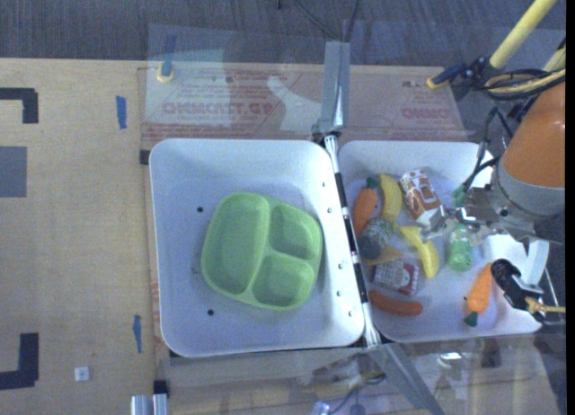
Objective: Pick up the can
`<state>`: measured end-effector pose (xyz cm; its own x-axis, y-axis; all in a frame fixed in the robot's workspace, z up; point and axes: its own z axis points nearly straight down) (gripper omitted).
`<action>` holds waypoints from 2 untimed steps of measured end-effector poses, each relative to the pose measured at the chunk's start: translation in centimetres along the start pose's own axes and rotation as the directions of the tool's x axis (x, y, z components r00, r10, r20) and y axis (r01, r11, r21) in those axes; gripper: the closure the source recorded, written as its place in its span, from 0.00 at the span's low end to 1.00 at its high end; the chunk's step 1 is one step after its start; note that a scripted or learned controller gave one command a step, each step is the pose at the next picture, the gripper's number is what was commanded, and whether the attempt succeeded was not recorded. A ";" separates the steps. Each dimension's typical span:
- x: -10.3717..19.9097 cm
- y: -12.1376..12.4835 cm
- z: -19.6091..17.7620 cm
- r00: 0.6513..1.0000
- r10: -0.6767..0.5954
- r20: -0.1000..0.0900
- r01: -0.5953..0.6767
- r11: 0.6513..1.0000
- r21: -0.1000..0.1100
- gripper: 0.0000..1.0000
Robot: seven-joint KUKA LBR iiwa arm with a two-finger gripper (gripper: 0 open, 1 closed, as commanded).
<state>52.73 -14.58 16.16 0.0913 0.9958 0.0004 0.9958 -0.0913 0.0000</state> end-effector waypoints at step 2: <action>1.7 11.4 3.8 0.997 0.082 0.003 -0.082 0.997 -0.004 1.00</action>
<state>64.24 -13.91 12.32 0.1726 0.9850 -0.0031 0.9850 -0.1726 0.0042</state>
